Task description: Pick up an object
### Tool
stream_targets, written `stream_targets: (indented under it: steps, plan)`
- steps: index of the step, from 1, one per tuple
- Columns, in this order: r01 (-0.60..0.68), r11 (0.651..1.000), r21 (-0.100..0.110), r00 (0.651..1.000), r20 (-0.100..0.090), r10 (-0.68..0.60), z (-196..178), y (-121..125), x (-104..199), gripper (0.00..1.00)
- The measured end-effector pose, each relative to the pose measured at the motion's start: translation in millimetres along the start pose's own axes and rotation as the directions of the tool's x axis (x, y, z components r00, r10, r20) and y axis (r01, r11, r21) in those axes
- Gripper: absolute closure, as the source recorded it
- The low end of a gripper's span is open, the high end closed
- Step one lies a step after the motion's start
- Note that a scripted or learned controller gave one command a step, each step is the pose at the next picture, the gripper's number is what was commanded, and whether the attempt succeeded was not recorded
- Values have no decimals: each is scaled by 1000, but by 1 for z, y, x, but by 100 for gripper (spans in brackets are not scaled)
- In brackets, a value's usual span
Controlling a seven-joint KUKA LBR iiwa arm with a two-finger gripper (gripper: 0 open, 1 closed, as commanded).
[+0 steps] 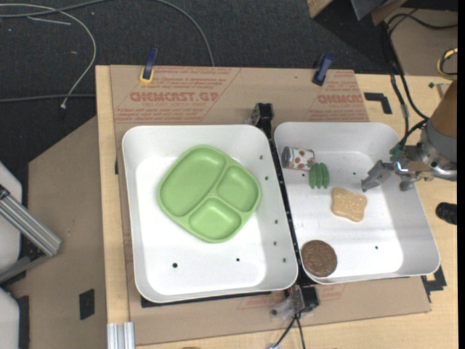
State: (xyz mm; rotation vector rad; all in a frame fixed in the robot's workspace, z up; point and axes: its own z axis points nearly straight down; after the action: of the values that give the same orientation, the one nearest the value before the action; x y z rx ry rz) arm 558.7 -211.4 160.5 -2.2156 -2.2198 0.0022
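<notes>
Objects (349,205) in right bin (407,260), cardboard-topped bench (218,86); gripper (389,174) spread, grasping nothing.

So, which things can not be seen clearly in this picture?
- Arm: cut off by the right edge of the camera view.
- Small can lying in the right bin: label too small to read.
- Round brown object at that bin's front left corner: too small to identify.
- Gripper: too small and blurred to judge its fingers.

The arm (443,133) is cut off by the right edge; the small can's (298,156) label is unreadable.
</notes>
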Motion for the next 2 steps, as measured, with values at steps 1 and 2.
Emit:
stream_targets:
  steps: [1,2]
  plan:
    - [-2,1000,0,1000,0,2,44,2,-5,0]
    - [-2,1000,-5,1000,1,2,74,4,-5,0]
